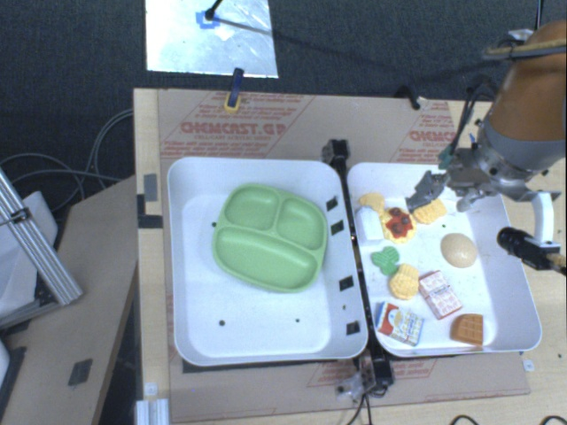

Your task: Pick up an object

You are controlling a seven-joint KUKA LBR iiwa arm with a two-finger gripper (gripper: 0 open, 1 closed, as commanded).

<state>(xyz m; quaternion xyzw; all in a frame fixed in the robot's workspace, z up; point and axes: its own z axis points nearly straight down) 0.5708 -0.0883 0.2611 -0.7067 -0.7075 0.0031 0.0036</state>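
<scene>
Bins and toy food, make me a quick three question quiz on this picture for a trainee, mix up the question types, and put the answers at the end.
1. True or false: the green tray lies in the left bin.
2. Which item lies nearest the gripper?
A. the waffle
B. the yellow piece
C. the egg
3. Fill in: the green sprig lies just above the ____ in the right bin.

Key: 1 true; 2 B; 3 pineapple.
</scene>
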